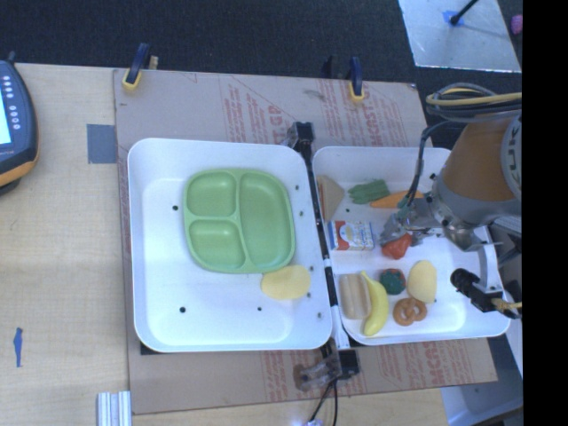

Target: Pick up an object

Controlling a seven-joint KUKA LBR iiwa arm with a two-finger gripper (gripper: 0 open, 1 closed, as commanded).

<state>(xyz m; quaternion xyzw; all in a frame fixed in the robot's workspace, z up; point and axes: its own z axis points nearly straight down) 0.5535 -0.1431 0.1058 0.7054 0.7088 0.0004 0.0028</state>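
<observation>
Reaching in from the right of the frame, the arm (475, 171) puts the gripper (401, 231) low over the right bin (444, 327), right at a red piece (396, 247). Whether that piece sits between the fingers: cannot tell, and finger spread is not readable either. Around it: carton (353, 235) to the left, green item (368, 190) and carrot (389, 201) above, dark green piece (392, 281), lemon (422, 280), banana (376, 306), pretzel (409, 311) and hot dog (352, 295) below. Left bin (160, 318) holds a green plate (240, 220) with a yellow piece (286, 283) just beside its lower right corner.
</observation>
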